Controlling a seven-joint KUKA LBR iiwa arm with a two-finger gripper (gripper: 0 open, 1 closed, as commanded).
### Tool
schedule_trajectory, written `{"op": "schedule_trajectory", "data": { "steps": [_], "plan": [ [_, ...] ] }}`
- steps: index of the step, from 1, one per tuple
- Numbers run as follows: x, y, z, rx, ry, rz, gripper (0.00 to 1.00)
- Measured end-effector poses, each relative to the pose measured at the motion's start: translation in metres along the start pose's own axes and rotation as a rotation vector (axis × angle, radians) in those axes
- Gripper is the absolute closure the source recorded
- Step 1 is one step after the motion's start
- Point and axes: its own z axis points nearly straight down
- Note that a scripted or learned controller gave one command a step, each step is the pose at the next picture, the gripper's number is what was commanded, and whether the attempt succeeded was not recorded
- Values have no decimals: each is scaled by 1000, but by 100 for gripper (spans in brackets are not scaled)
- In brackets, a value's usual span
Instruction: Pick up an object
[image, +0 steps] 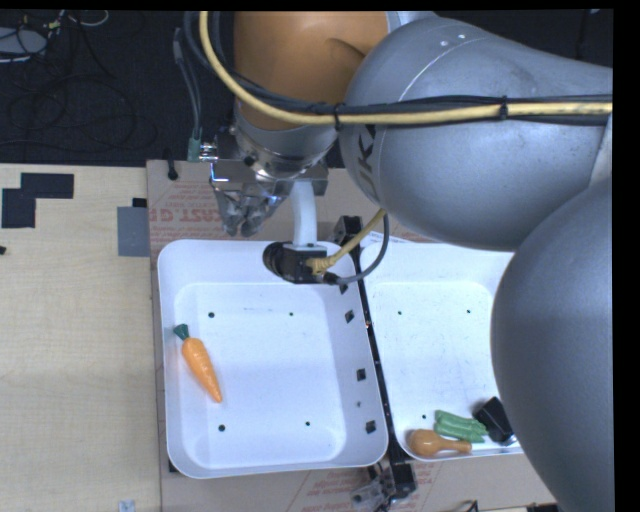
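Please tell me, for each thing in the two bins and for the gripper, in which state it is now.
Carrot: lying flat in the left bin, untouched.
Green pods: lying in the right bin.
Tan pear-shaped piece: lying beside the pods.
Black item: partly hidden by the arm.
Gripper: above the left bin's far rim.

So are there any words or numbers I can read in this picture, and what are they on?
Red printed letters on the cardboard sheet above the left bin: they look mirrored or upside down and are cut off, so not readable.
Red printing on the cardboard below the bins: too small and blurred to read.
No words or numbers can be made out on the carrot, the arm or the gripper.
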Motion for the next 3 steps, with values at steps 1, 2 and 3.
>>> {"op": "schedule_trajectory", "data": {
  "steps": [1, 2, 3],
  "plan": [
    [-2, -78, 5, 2, -1, 2, 100],
    [-1, -48, -18, -7, 1, 3, 100],
    [-11, -17, -180, -21, 6, 2, 100]
  ]
}}
